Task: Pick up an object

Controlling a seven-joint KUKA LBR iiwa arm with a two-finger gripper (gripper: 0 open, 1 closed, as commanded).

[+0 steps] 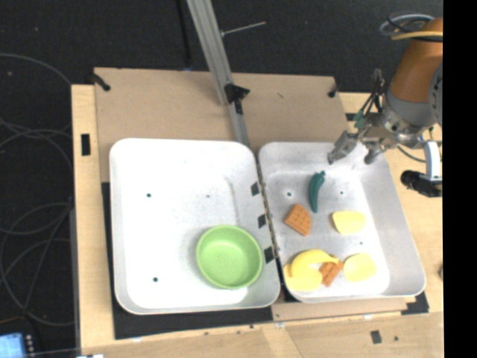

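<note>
Gripper (355,150) sits at the 1 o'clock corner of the right bin (399,222), over the bin's far rim. Fingers (341,150) are spread apart, pointing down, nothing between them. Arm (412,80) comes in from 3 o'clock, orange band above the grey wrist.

Right bin contents, none touching the gripper:
- green pepper-shaped toy (317,190), long and dark green, lying roughly upright in the view, near the bin's middle toward 12 o'clock. Closest item to the gripper, at about 7 o'clock from it, clearly apart.
- orange waffle-like piece (298,219), at 7 o'clock of the green toy, just beside it.
- pale yellow piece (349,221), at 3 o'clock of the waffle, apart from it.
- second pale yellow piece (359,267), toward the bin's 5 o'clock corner.
- bright yellow round item (306,268), at the bin's 7 o'clock corner, close to the near wall.
- small orange item (330,272), lying between the bright yellow one and the second pale one, touching or overlapping the bright yellow one; contact with the pale one I can't tell.

Left bin (164,177) holds a light green bowl (229,256), upright, at its 5 o'clock corner, close to the wall shared with the right bin.

Both bins sit side by side on the tan bench (164,107). Grey metal post (212,43) slants up from the gap between the bins toward 12 o'clock.
</note>
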